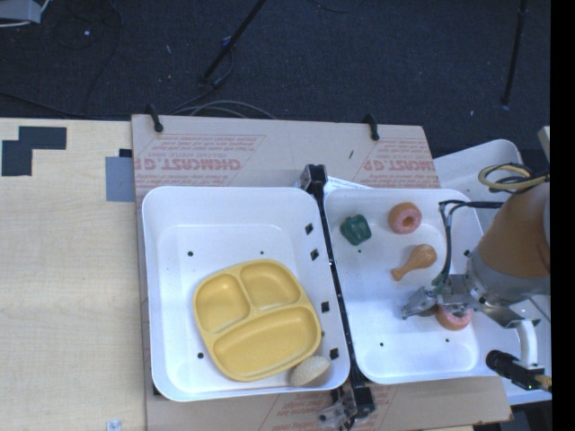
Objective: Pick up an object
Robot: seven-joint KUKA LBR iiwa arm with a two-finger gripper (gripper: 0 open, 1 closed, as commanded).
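My gripper [437,302] is low in the right bin [422,366], near its right wall. A pink ring-shaped toy [455,318] lies right beside it, partly covered by the wrist. A tan drumstick toy [415,260] rests just above the gripper, apart from it. Further back in the same bin are an orange doughnut toy [405,218] and a green pepper-like toy [356,230]. I cannot see anything gripped.
The left bin [171,241] holds a yellow divided plate [258,318] and a beige bread-like piece [310,371] at its front right corner. A black divider [331,277] runs between the bins. The arm's grey and orange body [517,241] overhangs the right bin's right edge.
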